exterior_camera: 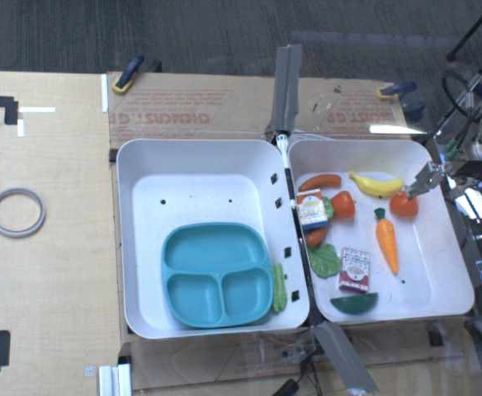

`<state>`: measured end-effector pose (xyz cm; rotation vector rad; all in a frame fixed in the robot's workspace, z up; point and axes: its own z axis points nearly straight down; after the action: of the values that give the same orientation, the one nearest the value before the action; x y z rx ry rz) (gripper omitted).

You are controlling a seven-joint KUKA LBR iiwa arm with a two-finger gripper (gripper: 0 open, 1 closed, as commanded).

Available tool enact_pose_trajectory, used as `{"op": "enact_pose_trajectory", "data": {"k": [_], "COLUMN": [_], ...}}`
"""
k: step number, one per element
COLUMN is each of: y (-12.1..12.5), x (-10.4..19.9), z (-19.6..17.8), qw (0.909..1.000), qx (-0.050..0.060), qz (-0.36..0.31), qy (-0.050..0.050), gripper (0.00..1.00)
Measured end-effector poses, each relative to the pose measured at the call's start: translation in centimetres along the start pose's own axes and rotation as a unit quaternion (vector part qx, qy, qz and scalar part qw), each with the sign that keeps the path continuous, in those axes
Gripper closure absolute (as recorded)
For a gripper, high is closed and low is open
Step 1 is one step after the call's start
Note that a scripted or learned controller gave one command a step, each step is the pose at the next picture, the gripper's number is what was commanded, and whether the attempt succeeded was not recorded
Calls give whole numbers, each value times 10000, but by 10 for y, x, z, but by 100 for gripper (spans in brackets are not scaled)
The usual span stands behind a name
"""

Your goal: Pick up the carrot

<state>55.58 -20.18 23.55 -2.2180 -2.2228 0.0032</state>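
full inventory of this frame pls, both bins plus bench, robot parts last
carrot: 1, orange with green top, right bin, right of centre
banana: 1, yellow, right bin, far side
tomato: 1, red-orange, right bin, beside the banana's right end
sausage: 1, red-brown, right bin, far left
small carton: 1, white with label, right bin, left side
red pepper: 1, red-orange, right of the carton
lettuce leaf: 1, green, right bin, near left
snack box: 1, red and white, right bin, near side
dark green piece: 1, right bin, near edge
divided plate: 1, teal, left bin
tape roll: 1, grey, bench at left
gripper: 1, grey, right bin's far right, by the tomato
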Motion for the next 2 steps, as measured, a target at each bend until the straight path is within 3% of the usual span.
{"op": "enact_pose_trajectory", "data": {"k": [1,2], "y": [3,0], "x": [6,25], "z": [144,91], "qw": [9992,9976], "qx": [-9,-7], "qz": [410,685], "qy": [0,-1], "gripper": [0,0]}}
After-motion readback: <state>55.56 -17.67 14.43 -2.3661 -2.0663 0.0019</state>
